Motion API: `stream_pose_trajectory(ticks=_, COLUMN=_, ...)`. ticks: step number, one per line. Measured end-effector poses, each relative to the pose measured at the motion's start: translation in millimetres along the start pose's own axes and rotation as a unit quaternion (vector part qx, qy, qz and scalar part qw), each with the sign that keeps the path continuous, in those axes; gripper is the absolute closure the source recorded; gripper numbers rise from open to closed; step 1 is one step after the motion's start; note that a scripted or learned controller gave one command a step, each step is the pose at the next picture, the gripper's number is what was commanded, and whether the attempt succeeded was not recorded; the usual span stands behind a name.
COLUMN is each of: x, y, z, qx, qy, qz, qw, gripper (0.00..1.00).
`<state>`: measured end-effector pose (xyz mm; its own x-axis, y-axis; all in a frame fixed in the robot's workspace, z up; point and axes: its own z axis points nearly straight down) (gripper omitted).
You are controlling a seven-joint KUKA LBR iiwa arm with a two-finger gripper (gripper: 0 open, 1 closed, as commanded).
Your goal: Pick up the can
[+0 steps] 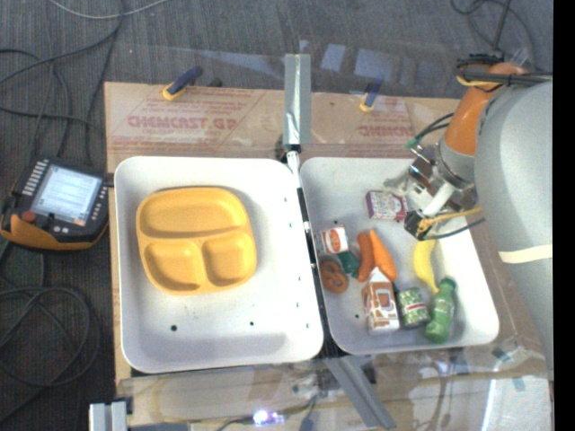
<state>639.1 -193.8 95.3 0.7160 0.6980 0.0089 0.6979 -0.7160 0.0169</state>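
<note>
The can (pixel 335 240), small with a red and white label, stands near the left wall of the right bin (pixel 346 180). My gripper (pixel 424 201) hangs over the far right part of that bin, well to the right of the can and apart from it. It sits just right of a purple and white packet (pixel 385 206). The grey arm with its orange band (pixel 467 124) comes in from the right.
Also in the right bin are a carrot (pixel 381 253), a banana (pixel 424 264), a small carton (pixel 380 305), a green box (pixel 412 308), a green bottle (pixel 440 312) and a dark red piece (pixel 334 277). The left bin (pixel 135 330) holds a yellow divided tray (pixel 196 238).
</note>
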Motion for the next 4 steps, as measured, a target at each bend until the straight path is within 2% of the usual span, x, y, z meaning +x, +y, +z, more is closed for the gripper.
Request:
stream_pose_trajectory(ticks=1, x=-10.8, y=16.5, z=-140.7, qx=0.009, qy=-0.009, qz=0.058, qw=0.9982, gripper=0.00)
stream_pose_trajectory(ticks=2, x=23.6, y=-46.1, z=-41.8, qx=0.010, qy=-0.009, qz=0.115, qw=0.9933, gripper=0.00)
stream_pose_trajectory(ticks=3, x=53.1, y=-45.3, z=7.6, qx=0.007, qy=-0.010, qz=0.134, qw=0.9908, gripper=0.00)
stream_pose_trajectory(ticks=4, x=53.4, y=-44.7, z=-0.9, qx=0.006, qy=-0.012, qz=0.133, qw=0.9910, gripper=1.00)
